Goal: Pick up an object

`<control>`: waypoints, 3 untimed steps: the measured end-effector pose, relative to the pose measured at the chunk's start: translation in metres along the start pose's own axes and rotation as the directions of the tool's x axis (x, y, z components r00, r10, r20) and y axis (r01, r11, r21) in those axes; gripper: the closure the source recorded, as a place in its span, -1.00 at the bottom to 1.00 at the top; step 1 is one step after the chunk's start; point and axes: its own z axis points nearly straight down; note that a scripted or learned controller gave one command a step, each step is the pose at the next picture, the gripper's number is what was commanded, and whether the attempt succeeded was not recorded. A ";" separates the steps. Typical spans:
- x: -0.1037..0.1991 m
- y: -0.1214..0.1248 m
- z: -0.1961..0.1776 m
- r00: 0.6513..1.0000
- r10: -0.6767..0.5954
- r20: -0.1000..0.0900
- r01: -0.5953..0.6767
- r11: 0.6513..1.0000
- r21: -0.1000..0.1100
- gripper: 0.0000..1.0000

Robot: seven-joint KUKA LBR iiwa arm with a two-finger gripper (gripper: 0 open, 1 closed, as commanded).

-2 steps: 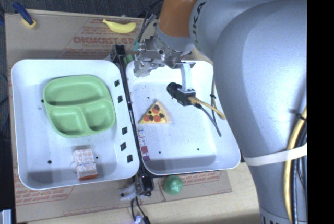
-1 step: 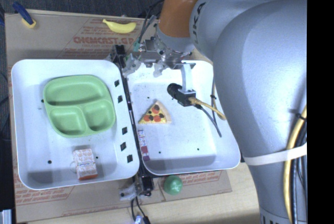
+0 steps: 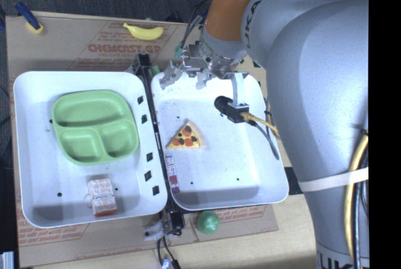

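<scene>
Approach step: I see the gripper [image 3: 185, 78] spread wide, holding nothing, over the far edge of its bin [image 3: 250, 161]. 1 pizza slice [image 3: 186, 136] lies just camera-side of it. Next: shift over the slice, then descend.

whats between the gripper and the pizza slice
Nothing. In the camera view, the stretch from the gripper down to the pizza slice is bare white floor of the right bin.
</scene>
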 end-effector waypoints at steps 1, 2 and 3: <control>0.000 0.000 0.000 1.000 -0.001 0.000 0.001 1.000 0.000 -1.00; 0.000 0.000 0.000 1.000 -0.001 0.000 0.001 1.000 0.000 -1.00; 0.000 0.000 0.000 1.000 -0.001 0.000 0.001 1.000 0.000 -1.00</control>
